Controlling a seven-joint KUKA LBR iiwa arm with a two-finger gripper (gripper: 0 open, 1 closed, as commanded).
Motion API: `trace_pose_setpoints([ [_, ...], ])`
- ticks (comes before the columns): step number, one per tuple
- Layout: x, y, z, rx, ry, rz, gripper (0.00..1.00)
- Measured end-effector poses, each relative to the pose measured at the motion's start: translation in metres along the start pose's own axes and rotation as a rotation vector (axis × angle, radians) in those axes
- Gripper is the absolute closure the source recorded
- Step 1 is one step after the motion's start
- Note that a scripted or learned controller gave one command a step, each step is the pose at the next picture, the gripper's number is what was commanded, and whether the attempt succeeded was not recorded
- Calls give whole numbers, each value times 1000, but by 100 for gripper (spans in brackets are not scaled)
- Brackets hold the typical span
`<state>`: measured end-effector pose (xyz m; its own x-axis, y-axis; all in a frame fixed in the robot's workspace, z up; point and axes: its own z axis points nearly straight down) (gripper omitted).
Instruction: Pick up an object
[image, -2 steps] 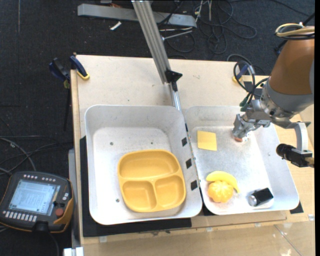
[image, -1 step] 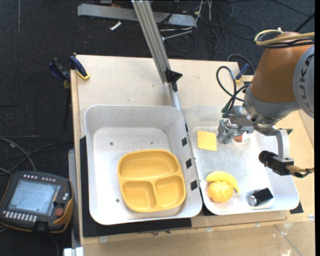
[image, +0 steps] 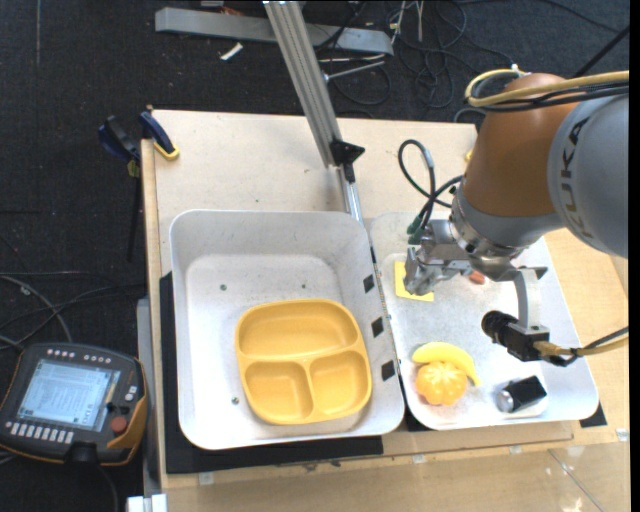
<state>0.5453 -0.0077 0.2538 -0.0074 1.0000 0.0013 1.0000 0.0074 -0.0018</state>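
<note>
My gripper (image: 428, 268) hangs low over the far left part of the right bin (image: 560, 330), right above a flat yellow square piece (image: 410, 285) that its body partly covers. A yellow banana (image: 445, 355) lies near the bin's front, touching an orange (image: 441, 384) just in front of it. A short black cylinder with a silvery end (image: 520, 393) lies at the front right corner. A small reddish thing (image: 478, 279) peeks out beside the wrist.
The left bin (image: 200, 250) holds a yellow divided plate (image: 300, 360). A slanted metal pole (image: 315, 95) crosses the bench's back. A teach pendant (image: 70, 400) sits off the bench at the left.
</note>
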Motion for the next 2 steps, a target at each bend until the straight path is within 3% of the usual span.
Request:
trace_pose_setpoints([
  [2,102,0,2,-1,1,-2,100],
])
